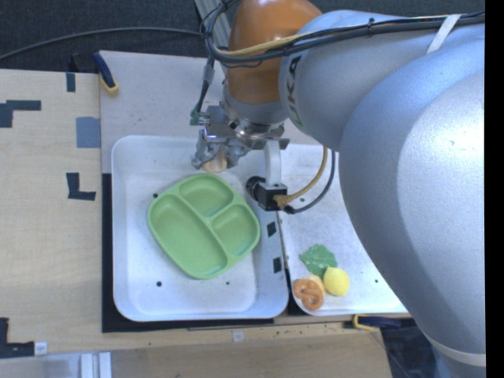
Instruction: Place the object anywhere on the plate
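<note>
A green plate (205, 225) with three compartments lies in the left bin (130, 211). My gripper (213, 153) hangs just past the plate's far rim, over the bin's back part. A small tan object (213, 163) shows between its fingertips, and the gripper is shut on it. The object sits slightly beyond the plate's rim, not over a compartment. The grey arm and its orange band cover much of the right side of the view.
In the right bin (354, 242), near its front left corner, lie a green leafy item (317, 257), a yellow lemon (337, 281) and an orange pretzel-like item (309, 293). A black fitting with a cable (264, 193) hangs beside the divider between the bins.
</note>
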`<move>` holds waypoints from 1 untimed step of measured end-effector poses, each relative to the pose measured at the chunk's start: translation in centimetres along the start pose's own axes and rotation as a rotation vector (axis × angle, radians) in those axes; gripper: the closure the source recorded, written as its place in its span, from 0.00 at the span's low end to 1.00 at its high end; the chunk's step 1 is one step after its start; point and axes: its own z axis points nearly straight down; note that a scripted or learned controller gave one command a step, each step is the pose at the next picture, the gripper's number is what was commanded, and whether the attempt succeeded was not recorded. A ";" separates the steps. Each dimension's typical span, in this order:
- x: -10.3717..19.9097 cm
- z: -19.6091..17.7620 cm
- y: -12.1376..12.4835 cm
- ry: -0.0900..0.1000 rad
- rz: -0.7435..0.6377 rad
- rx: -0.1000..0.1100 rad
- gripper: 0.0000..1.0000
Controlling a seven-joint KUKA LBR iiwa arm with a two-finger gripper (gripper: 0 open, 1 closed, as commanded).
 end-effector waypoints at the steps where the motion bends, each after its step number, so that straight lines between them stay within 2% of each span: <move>1: 5.9 -0.3 0.5 0.000 0.000 0.000 1.00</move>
